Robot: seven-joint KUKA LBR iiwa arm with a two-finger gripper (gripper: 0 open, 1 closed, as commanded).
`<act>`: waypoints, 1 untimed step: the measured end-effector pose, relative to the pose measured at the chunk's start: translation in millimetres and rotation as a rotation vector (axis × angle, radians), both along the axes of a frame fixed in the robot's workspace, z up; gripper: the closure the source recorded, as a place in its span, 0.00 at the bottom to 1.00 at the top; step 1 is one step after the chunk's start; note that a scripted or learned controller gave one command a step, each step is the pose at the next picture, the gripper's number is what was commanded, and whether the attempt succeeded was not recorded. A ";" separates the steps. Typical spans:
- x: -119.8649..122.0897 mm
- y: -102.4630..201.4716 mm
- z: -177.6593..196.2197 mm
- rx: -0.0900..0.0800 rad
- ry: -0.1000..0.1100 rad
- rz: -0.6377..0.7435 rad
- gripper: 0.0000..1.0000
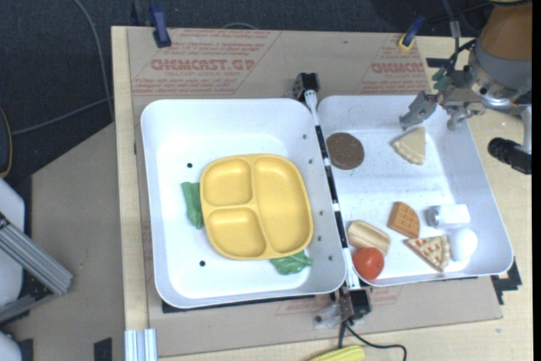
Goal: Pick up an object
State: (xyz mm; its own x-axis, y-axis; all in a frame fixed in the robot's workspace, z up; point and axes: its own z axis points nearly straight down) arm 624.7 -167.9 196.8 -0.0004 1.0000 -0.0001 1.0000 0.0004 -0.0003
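Far to the pincer's left, the left bin (161,182) carries a yellow three-part plate (254,205) lying flat, with a green leafy piece (193,204) tucked under its left rim and another green piece (292,264) peeping from its lower right corner; the plate seems to pin both down, so neither looks easy to grasp.

Across the divider, the right bin (482,182) holds the loose toy food, spread apart enough for fingers to drop between pieces. A brown round patty (345,150) lies left of the pincer and a little below it. The pale wedge (411,147), like a slice of bread or cheese, sits just beneath the pincer (439,111) and is the likeliest thing to be picked.

The pincer hangs over the bin's upper right with its fingers spread wide, nothing between them, one tip just above the wedge.

Well below the pincer cluster a bread roll (368,234), a red tomato (368,263), a waffle piece (404,220), a pizza slice (428,250), a white egg (463,244) and a small white-and-grey block (448,216).
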 end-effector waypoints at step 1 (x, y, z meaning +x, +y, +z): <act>-86.5 -16.7 -112.7 0.000 0.001 -0.001 0.00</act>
